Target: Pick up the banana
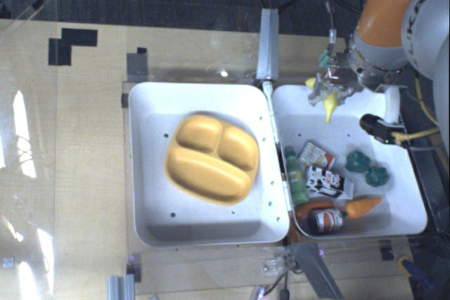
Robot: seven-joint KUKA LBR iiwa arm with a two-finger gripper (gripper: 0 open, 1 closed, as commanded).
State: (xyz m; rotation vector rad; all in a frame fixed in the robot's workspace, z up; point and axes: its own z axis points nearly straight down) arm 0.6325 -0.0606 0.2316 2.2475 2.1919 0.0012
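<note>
Upper right, above the right bin (pixel 415 218): gripper (pixel 325 91) raised, fingers pinching the banana (pixel 329 106), hanging clear of the clutter below.

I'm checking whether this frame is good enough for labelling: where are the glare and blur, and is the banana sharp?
Camera view: pale window-like reflections streak the bench at left, and a bright glint sits on the left bin at its far rim. The gripper and the banana hanging from it look soft and small; the bread loaf is evenly lit and clear.
</note>
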